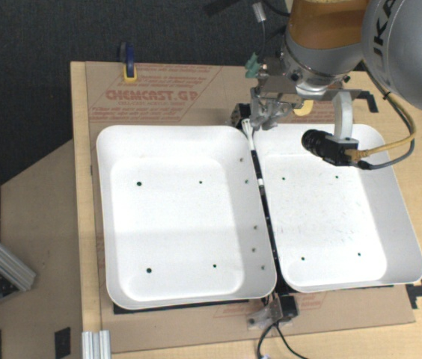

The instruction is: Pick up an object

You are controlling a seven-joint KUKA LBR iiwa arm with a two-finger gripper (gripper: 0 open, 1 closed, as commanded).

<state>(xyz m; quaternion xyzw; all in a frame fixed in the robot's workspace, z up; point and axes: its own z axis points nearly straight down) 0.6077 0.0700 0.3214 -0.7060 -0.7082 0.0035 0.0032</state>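
The gripper (265,117) hangs over the far left corner of the right bin (390,223), just where that bin's rim meets the left bin (114,223). From above, the grey arm (405,36) and its orange band (327,10) cover most of the gripper, so I cannot tell whether it stands wide or narrow, nor whether it holds anything.

A small pale yellow thing (303,109) peeks out under the wrist at the far rim of the right bin. It is the one loose piece I can make out as a candidate for picking, and it is too hidden to name. The wrist sits directly over it.

A black cylinder (329,146) on a white bracket (343,118) hangs from the arm over the far part of the right bin, with a tan cable (390,149) looping off towards that bin's right side. A black strip (260,193) runs along the right bin's left edge, between the two bins.

Both bins rest on a brown board (158,88) with red print on the table. A blue and yellow clamp (129,62) grips the board's far edge, well to the left of the right bin. A small connector with wires (278,313) lies just beyond the right bin's near left corner.
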